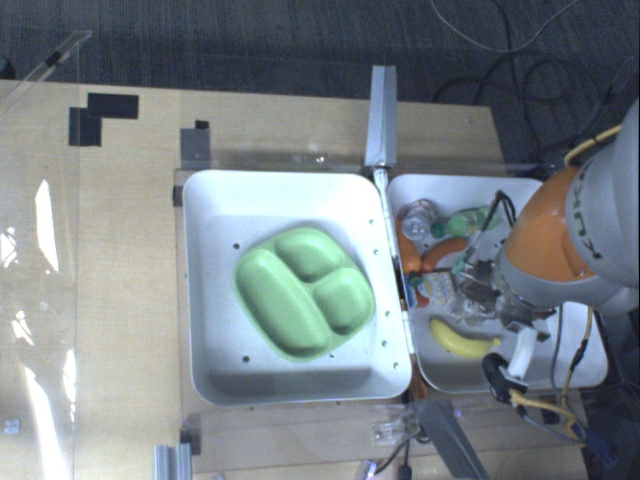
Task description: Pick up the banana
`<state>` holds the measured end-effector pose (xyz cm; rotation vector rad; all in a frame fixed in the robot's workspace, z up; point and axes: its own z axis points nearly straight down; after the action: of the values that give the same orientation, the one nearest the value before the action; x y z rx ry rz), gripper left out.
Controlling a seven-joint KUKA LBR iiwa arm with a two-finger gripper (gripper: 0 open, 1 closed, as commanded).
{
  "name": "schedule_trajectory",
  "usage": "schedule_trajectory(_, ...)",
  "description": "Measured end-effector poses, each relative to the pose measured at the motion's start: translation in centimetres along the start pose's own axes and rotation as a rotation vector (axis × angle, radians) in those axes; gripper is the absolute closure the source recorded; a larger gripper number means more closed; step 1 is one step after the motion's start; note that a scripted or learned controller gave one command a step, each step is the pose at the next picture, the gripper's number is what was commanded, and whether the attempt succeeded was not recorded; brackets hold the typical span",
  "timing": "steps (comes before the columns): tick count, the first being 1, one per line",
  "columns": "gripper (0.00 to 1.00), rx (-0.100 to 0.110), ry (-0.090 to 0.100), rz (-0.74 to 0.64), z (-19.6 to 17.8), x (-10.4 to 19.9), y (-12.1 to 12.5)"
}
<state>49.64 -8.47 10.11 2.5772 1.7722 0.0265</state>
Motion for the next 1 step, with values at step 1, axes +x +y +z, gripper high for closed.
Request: schedule_trajectory(1, 0.0, 0.001, 0.0, 0.001, 0.01, -0.01, -0.01)
